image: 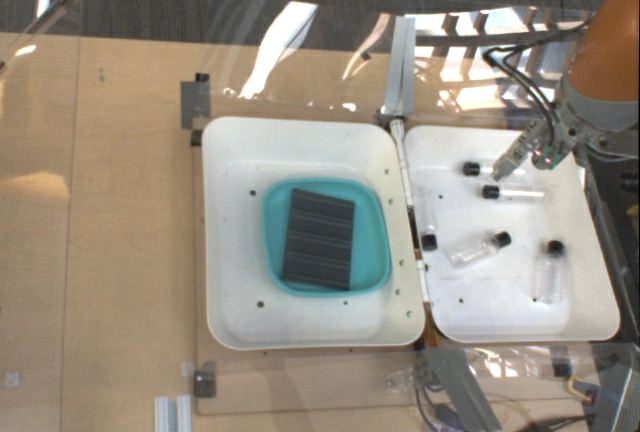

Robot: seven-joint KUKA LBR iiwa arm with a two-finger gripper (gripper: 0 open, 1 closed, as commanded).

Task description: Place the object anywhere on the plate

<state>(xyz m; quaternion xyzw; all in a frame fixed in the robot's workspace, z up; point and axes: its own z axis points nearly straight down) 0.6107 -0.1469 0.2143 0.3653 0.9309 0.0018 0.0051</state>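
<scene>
Clear black-capped vials (481,249) lie scattered in the right bin (590,320).

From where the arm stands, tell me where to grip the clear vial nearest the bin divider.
Probably the clear vial by its mid-body, coming from above, fingers across its narrow width. It lies flat and slanted, black cap up-right, clear of neighbours.

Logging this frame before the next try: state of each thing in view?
Teal plate: in left bin, flat.
Dark ribbed block: lying on the plate.
Clear vials with black caps: lying loose in right bin.
Gripper: over right bin, near a vial.
</scene>
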